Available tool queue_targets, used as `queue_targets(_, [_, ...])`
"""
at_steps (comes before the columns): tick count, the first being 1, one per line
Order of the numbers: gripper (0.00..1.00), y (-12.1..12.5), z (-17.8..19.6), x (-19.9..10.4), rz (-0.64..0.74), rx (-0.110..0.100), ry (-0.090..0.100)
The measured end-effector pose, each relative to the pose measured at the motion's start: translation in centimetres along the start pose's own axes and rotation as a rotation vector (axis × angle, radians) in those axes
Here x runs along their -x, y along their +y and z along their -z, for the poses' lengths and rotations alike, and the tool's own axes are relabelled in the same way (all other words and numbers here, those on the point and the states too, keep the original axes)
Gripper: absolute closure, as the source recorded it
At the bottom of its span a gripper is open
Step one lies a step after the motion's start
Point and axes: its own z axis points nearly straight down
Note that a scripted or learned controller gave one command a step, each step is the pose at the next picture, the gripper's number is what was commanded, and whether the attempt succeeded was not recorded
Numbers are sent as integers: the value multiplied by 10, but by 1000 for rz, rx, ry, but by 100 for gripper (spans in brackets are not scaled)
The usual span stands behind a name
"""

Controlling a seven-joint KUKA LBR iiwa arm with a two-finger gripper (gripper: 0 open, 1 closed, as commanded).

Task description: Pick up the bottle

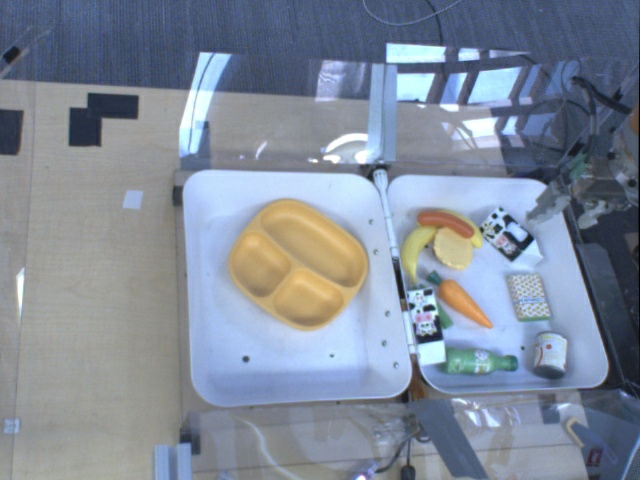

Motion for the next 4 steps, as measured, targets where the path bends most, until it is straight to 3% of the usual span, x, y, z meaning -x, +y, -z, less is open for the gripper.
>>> queue_targets(1, [100,2,8,0,6,0,1])
queue_targets(2, [100,25,-57,-37,-11,-1,1])
queue_targets(3, [100,23,-1,-84,-407,1,-1])
queue_targets(4, [100,40,77,-135,-662,1,-1])
